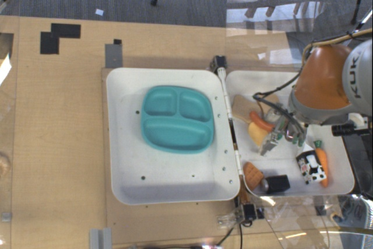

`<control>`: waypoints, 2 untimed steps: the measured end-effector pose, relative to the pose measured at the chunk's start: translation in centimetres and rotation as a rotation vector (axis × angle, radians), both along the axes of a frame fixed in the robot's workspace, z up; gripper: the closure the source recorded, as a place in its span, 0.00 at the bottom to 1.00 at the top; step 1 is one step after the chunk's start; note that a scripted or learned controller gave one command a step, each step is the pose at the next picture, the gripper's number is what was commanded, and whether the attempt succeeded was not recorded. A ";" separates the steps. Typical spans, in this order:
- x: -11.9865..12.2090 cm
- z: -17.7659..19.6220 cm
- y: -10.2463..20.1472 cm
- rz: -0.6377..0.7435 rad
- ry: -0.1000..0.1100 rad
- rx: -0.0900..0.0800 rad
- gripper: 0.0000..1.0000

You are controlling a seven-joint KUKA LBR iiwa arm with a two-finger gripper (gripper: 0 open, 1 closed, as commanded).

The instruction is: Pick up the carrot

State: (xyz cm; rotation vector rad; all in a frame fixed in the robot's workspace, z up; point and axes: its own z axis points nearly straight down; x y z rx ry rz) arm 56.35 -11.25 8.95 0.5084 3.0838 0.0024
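two white bins – one teal plate – one carrot

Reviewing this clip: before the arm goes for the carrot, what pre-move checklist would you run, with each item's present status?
1. Carrot located: ok, near the right bin's right side, green top pointing away from the camera.
2. Tool over the carrot: not ok, it hangs left of it, above a yellow item.
3. Tool carrying nothing: cannot tell.
4. Space around the carrot: not ok, a black and white toy lies right against its left side.
5. Lookalike risk: not ok, another orange piece lies near the tool.
6. Teal plate out of the way: ok, in the left bin.
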 end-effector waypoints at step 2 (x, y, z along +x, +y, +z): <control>-1.8 10.1 8.6 -0.387 -0.005 0.011 0.00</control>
